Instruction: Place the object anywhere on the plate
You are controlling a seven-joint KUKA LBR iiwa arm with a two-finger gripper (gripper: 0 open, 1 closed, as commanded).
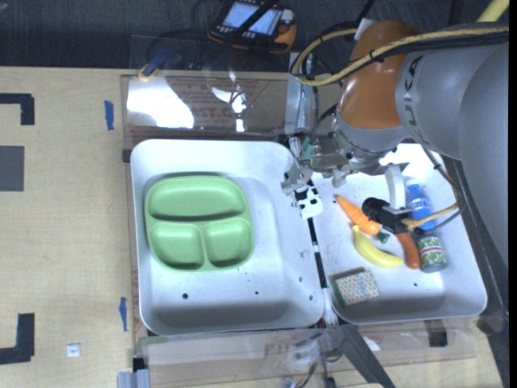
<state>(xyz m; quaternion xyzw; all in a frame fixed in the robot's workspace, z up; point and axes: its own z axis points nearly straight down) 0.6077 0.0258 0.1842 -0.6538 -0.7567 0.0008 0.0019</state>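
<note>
lots of colour in two white bins

plate [196,220] is pale green, bins [266,297] white. carrot [358,216] orange, banana [376,251] yellow, bottle [416,197] has a blue label, can [432,252] green, sponge [355,286] speckled tan. arm [452,87] grey with an orange band.

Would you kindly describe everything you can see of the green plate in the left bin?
The green plate is a light green, smooth, plastic-looking tray with rounded corners, split into three compartments: one long one along its far side and two smaller ones along its near side. It lies flat on the floor of the left bin, toward that bin's left side, and nothing rests in any compartment. The gripper hangs to its right, near the bin's right rim, apart from it.
</note>
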